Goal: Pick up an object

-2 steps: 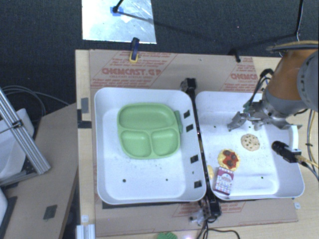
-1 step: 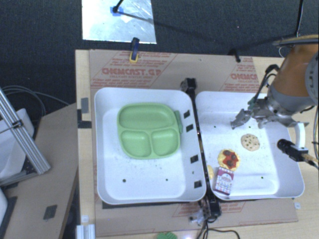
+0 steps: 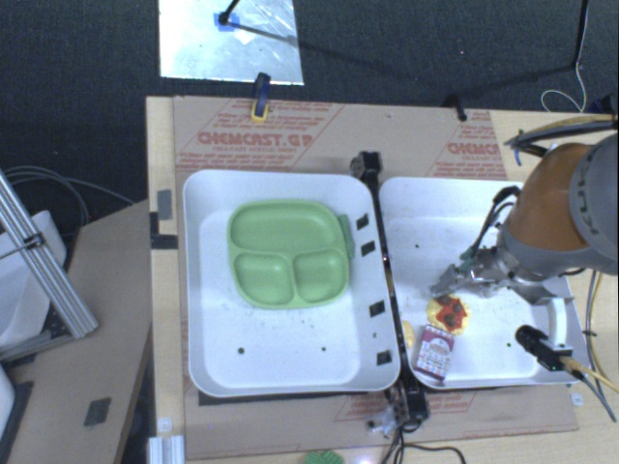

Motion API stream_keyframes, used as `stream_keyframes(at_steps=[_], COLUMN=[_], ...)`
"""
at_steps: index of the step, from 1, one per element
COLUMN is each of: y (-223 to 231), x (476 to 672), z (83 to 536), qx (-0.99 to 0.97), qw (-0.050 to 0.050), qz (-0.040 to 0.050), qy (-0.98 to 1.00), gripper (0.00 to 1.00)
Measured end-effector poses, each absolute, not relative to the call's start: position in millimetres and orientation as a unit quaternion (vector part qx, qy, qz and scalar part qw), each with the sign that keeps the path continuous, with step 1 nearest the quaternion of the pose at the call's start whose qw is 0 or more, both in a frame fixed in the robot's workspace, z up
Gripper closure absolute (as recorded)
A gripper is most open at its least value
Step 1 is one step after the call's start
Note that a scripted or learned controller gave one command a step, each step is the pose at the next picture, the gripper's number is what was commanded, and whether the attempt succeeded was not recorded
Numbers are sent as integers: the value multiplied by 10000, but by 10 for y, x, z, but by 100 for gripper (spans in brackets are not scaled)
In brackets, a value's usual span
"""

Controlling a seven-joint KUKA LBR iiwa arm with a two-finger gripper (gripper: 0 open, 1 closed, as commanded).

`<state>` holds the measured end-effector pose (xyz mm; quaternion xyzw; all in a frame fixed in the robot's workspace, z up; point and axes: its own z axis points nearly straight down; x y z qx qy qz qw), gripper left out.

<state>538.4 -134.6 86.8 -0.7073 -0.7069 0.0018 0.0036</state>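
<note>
Red-and-white packet [image 3: 435, 356] lies with long axis near-vertical.

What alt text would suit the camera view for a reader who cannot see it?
A grey and orange arm reaches into the right bin, its gripper just above a red and yellow toy with a small packet nearby. The left bin holds a green divided tray.

Smooth, glossy white plastic is seen in both bins [image 3: 208, 356]. A matt green plastic tray [image 3: 288, 252] is shown upper left of centre. The surface [image 3: 406, 133] looks like printed brown cardboard.
</note>
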Motion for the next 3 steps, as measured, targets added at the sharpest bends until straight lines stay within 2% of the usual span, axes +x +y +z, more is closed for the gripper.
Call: stream_keyframes(at_steps=[1, 2, 3], y=[-1380, -1922, -1961], x=[5052, 5295, 5133], z=[863, 861, 863], qx=[-7077, -7073, -7072], qw=[-30, -27, -28], qz=[-22, -16, -19], qy=[-7065, -7069, -7070], gripper=[0, 0, 0])
